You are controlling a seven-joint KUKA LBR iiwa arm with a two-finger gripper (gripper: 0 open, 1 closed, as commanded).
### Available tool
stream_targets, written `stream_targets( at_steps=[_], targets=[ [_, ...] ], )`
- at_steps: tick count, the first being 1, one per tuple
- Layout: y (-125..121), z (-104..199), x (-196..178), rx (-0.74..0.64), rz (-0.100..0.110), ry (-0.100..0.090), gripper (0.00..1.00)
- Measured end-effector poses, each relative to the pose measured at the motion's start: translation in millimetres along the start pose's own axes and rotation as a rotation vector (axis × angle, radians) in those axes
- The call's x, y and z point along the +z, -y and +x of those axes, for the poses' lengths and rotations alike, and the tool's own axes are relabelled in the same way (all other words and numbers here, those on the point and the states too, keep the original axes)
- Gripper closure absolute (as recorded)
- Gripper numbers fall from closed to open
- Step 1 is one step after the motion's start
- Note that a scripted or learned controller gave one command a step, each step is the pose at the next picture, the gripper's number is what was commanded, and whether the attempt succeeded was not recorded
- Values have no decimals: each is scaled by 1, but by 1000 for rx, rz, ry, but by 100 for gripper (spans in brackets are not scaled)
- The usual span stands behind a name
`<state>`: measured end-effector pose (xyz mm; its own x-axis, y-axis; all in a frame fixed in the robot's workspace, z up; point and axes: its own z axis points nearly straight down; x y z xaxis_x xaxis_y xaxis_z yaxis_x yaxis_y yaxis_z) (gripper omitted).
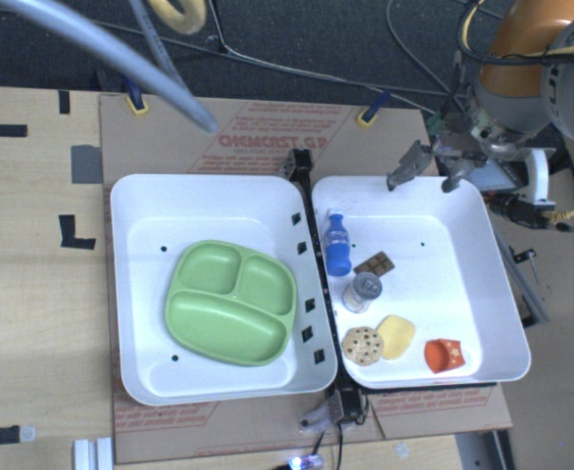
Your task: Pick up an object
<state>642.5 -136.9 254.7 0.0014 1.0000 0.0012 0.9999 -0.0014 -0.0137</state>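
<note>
While the gripper (426,169) hangs over the top edge of the right bin (498,272), upper right of frame, its two fingers are spread apart with nothing between them

All candidate objects sit in the right bin, well below and left of the gripper:
- blue bottle (337,245) lying along the left wall, near the divider
- small brown block (373,263) just right of the bottle
- grey round cap-like piece (365,288) touching or nearly touching a clear bit below it (too small to tell what)
- cookie (362,345) and yellow piece (397,335) side by side, lower centre, touching
- red object (444,354) at lower right, standing apart from the rest

Left bin (130,262) holds a green divided plate (231,302)

My pick: the red object. Looks light, rigid, plastic toy-like, and has free space on all sides, so pinch it across its narrow width. The bottle is probably light but round and slippery, close to the wall, so it could roll. The cookie is flat, hard to get fingers under
</note>
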Motion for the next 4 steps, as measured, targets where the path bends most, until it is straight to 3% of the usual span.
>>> stream_targets(
  at_steps=[1,3,4],
  targets=[
    [-2,0,-8,-3,-12,2,0],
    [-7,-1,120,-3,-6,2,0],
    [-8,0,173,-4,-14,4,0]
  ],
)
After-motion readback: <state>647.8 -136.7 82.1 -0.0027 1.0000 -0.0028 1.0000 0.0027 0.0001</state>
